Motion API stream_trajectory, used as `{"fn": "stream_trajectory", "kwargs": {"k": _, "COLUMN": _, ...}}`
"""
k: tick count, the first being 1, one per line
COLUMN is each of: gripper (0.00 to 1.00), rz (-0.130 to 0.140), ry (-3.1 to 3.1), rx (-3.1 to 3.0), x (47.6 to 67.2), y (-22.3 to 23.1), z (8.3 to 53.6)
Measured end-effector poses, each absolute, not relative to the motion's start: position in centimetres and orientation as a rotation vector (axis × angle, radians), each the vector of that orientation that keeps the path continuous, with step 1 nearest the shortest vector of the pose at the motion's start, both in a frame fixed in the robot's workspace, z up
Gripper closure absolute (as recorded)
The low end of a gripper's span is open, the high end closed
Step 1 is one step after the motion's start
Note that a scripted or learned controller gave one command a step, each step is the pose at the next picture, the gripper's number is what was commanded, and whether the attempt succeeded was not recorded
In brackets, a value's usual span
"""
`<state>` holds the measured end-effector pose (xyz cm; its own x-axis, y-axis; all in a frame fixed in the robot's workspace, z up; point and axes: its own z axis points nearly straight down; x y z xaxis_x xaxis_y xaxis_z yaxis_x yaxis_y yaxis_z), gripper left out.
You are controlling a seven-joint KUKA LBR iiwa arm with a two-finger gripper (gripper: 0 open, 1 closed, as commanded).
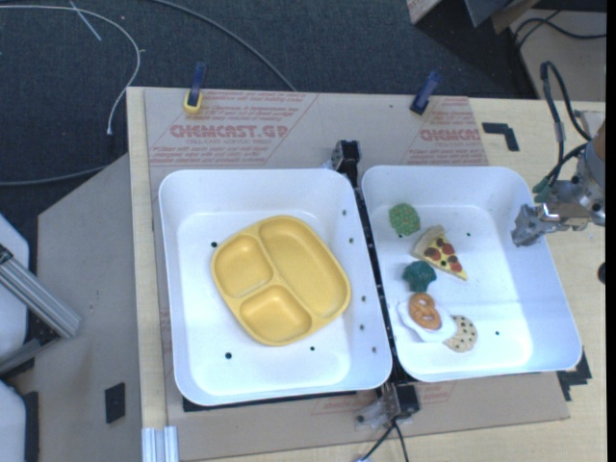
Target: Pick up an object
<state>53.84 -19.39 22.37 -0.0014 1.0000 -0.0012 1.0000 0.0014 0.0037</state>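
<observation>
Looking down, I see my gripper point(529, 227) at the right bin's point(539, 354) right rim; I cannot tell its fingers' state. The pizza slice point(442, 252) lies untouched.

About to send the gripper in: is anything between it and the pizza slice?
Nothing visible. The gripper sits at the right bin's right edge, and only bare bin floor lies between it and the pizza slice.
</observation>
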Motion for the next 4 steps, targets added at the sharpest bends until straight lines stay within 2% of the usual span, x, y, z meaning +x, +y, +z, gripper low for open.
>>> {"fn": "stream_trajectory", "kwargs": {"k": 2, "gripper": 1.00, "rz": 0.004, "ry": 2.228, "rx": 2.213, "x": 57.0, "y": -8.1, "z": 24.2}}
{"fn": "stream_trajectory", "kwargs": {"k": 3, "gripper": 1.00, "rz": 0.003, "ry": 2.226, "rx": 2.215, "x": 58.5, "y": -3.6, "z": 23.2}}
{"fn": "stream_trajectory", "kwargs": {"k": 4, "gripper": 1.00, "rz": 0.003, "ry": 2.228, "rx": 2.215, "x": 58.8, "y": 1.8, "z": 22.9}}
